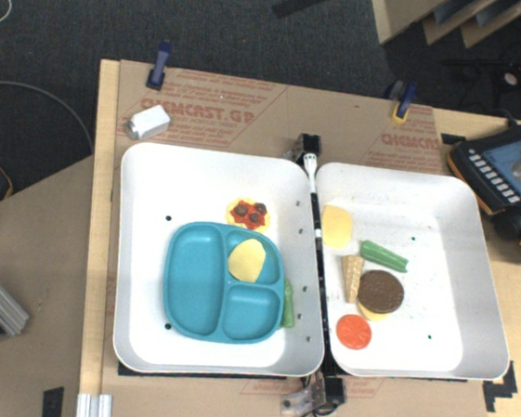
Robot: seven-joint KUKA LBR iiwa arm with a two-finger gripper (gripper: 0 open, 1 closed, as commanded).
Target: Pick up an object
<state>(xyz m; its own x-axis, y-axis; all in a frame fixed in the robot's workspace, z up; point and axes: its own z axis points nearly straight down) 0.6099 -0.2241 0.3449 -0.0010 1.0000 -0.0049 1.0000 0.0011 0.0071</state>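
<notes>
Overhead, camera view: I see two shallow white plastic bins, left bin and right bin, side by side on bench. Teal divided tray in left bin cradles one yellow lemon-shaped piece. Right bin: five toy foods clustered near divider, brown round cookie likeliest pick. Jaw state: cannot tell.

The scene is being lit evenly and brightly from above, with both white bins being slightly overexposed and details being softly blurred.
</notes>
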